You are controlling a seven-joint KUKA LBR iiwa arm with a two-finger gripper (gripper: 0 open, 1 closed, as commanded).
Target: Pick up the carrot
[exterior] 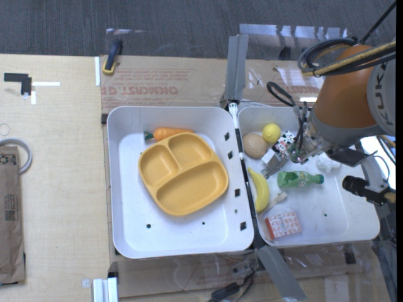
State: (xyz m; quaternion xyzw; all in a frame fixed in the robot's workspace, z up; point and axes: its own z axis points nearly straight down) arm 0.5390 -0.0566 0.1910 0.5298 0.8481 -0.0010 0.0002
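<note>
Hovering gripper, grip unclear; carrot lies below mirrored "CHEMCAST" cardboard.

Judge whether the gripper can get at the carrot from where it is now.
Probably yes. The carrot lies uncovered in the left bin, hugging the yellow plate by the far wall. The gripper hangs over the right bin and must cross the divider.

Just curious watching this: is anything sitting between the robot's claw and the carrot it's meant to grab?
Yes. The end effector is over the right bin; the carrot lies in the left bin, behind the yellow plate. The divider wall lies between.
</note>
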